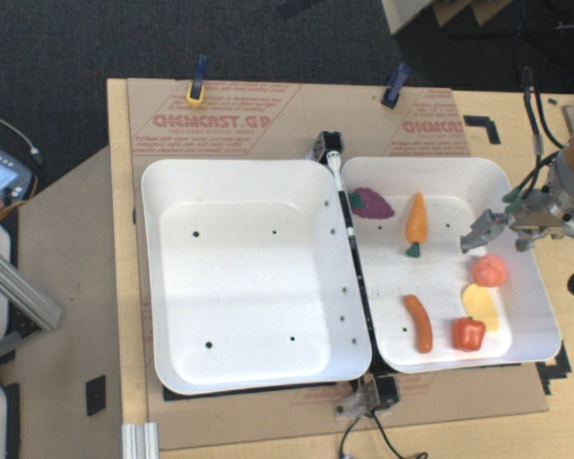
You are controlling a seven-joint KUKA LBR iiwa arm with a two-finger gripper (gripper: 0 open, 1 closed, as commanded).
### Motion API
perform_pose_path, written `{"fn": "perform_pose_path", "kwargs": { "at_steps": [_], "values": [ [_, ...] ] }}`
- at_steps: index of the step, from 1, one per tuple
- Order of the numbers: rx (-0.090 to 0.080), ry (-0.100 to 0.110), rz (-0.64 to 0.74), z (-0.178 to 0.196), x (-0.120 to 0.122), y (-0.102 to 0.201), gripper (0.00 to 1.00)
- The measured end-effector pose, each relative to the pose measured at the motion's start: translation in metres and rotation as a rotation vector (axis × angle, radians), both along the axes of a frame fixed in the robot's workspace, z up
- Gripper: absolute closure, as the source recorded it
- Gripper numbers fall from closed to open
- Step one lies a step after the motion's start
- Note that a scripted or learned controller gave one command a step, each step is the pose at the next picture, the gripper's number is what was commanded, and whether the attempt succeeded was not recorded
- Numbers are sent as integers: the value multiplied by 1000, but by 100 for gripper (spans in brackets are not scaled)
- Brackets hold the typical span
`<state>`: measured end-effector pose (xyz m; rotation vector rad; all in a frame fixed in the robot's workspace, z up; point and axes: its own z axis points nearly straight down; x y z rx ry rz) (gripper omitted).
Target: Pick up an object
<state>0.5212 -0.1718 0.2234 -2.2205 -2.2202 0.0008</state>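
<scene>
The right bin (528, 285) holds several toy foods. A purple bunch of grapes (371, 202) lies at its far left and an orange carrot (416, 220) just right of it. Along the near side lie a red-orange sausage (419, 321), a red pepper (468, 334), a yellow piece (480, 304) and a pink-red round fruit (491, 272). My gripper (503, 236) hangs over the right part of this bin, just above the round fruit. Its fingers (479, 231) stand open with nothing between them.
The left bin (163, 285) sits beside the right one, divided from it by a black strip (349, 247). Both rest on a cardboard sheet (268, 113) held by blue clamps (395, 84) at the far edge. Cables (534, 122) run along the arm at right.
</scene>
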Motion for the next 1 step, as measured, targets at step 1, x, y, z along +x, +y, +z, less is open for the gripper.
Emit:
{"fn": "perform_pose_path", "kwargs": {
  "at_steps": [1],
  "values": [
    [8, 5, 15, -41, -2, 148, 0]
  ]
}}
